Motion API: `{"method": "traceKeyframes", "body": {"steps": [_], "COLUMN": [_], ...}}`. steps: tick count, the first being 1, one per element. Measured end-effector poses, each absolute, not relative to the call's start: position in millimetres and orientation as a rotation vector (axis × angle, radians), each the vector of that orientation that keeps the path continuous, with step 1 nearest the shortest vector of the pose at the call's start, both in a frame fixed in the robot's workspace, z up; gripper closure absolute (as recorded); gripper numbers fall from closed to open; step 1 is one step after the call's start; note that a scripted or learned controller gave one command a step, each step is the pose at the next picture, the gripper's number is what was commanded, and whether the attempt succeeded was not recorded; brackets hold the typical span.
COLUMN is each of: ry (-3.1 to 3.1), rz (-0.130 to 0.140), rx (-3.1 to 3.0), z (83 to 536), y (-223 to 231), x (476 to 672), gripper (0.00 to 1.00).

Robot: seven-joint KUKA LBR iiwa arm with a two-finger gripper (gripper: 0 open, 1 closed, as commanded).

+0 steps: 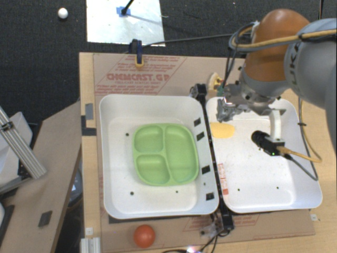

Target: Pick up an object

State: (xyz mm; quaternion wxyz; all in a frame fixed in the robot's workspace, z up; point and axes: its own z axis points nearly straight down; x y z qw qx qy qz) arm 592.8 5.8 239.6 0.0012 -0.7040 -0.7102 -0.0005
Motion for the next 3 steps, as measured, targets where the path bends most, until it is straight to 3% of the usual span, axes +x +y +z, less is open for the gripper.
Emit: {"method": "traceKeyframes", "body": {"steps": [2,3], "ry": [-2.23,-2.226], "rz": [0.0,-0.001], "rx": [-2.211,-2.216], "z": [239.4,239.6], "y": [95.5,93.3], "x": [559.3,559.8], "gripper": [1.0,0.0]}}
